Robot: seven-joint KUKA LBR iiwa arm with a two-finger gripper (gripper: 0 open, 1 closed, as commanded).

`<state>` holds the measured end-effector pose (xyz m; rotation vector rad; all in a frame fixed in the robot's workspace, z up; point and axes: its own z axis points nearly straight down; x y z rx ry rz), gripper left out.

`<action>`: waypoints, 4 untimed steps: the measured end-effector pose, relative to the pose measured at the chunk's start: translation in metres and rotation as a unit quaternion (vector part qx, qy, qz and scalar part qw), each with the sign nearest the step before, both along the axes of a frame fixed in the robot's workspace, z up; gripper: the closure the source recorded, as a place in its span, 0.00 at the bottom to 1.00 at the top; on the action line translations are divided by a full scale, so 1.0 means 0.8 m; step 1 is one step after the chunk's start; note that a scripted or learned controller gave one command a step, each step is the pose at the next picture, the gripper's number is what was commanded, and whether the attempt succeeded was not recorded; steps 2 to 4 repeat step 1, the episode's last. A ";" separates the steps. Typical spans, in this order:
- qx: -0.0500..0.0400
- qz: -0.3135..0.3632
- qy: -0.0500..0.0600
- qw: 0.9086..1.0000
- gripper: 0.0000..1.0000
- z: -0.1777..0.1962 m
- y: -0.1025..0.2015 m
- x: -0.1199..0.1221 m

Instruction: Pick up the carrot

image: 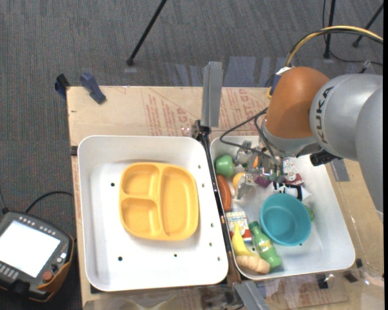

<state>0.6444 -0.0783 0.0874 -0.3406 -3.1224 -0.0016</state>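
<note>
Carrot: an orange, elongated piece lying against the left wall of the right bin, just below a green apple-like fruit. Identification is a judgement; the colour and shape fit, but detail is small.

Camera view, from above at a slant: gripper sits low over the upper left part of the right bin, just right of the carrot and the green fruit. Whether its fingers are apart or together I cannot tell; metal parts and cables blur together there. Nothing is visibly held.

Right bin also holds a teal bowl, a green bottle, a banana and a small purple item near the gripper. Left bin carries a yellow divided plate.

Risks, as judged:
- carrot lies tight to the bin wall, so one finger may land on the rim instead of beside it
- green fruit is touching or nearly so, and could be grabbed or nudged instead
- round carrot may roll out of the pinch

Writing: "KUKA" on the arm's grey housing; red print on the cardboard under the bins, not legible.
</note>
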 end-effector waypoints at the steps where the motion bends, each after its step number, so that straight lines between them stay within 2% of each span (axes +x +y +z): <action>1: 0.000 0.003 -0.003 1.000 1.00 0.015 0.003 0.002; 4: 0.000 0.003 -0.003 1.000 1.00 0.015 0.003 0.002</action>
